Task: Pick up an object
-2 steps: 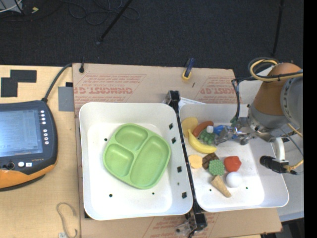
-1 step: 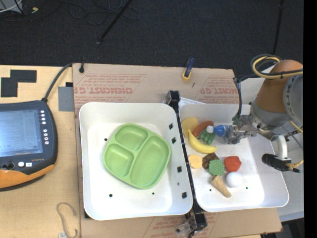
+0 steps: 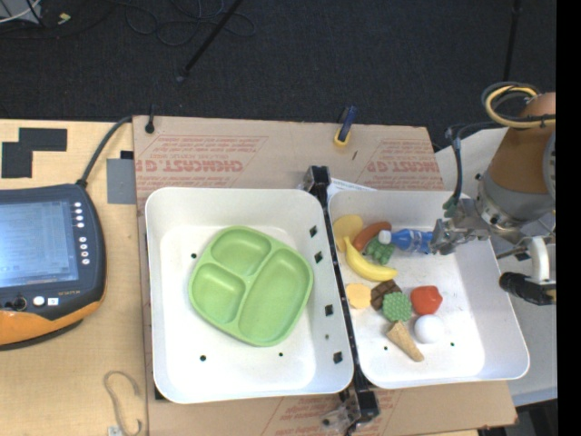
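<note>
Your gripper (image 3: 445,237) sits low at the right bin's (image 3: 508,352) upper right side, the grey arm (image 3: 517,166) with its orange band coming in from the right. Its fingertips are at the tail end of a small blue bottle (image 3: 410,239) with a white cap, which lies on its side pointing away from the hand to the left. You cannot tell from this angle whether the fingers are spread or closed, or whether they grip the bottle at all.

Just past the bottle's cap, farther left from the hand, lies a red-orange sausage-shaped toy (image 3: 370,235), and below that a banana (image 3: 366,263) curving along the bin floor. Below and to the left of the hand, well apart from it, a red piece (image 3: 427,299), a green knobbly piece (image 3: 397,307), a dark brown piece (image 3: 385,292) and a yellow-orange piece (image 3: 359,295) cluster together. Lower still lies an ice-cream cone (image 3: 406,341) beside a white ball (image 3: 429,329).

Far to the hand's left, across the divider, the left bin (image 3: 172,234) holds a green sectioned plate (image 3: 251,284).
</note>
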You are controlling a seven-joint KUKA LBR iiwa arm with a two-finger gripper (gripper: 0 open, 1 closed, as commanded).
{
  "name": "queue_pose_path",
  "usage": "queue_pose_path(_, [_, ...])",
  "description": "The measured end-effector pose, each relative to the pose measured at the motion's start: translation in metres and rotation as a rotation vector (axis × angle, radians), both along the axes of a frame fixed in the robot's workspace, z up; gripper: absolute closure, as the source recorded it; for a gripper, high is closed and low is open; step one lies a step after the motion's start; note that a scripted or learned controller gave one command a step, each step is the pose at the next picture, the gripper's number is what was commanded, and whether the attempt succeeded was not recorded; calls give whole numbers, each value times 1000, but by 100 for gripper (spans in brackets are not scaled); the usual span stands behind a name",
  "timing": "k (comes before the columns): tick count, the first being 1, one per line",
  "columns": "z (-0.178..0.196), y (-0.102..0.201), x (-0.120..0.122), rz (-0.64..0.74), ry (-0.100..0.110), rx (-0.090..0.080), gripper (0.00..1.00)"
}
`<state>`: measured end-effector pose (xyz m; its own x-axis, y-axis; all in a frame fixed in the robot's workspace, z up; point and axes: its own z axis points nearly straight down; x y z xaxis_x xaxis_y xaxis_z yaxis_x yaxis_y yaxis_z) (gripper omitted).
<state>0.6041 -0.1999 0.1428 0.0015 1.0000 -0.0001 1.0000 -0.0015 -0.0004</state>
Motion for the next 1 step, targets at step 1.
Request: queue_pose_path(1, [45, -1, 8, 1, 0, 0, 100])
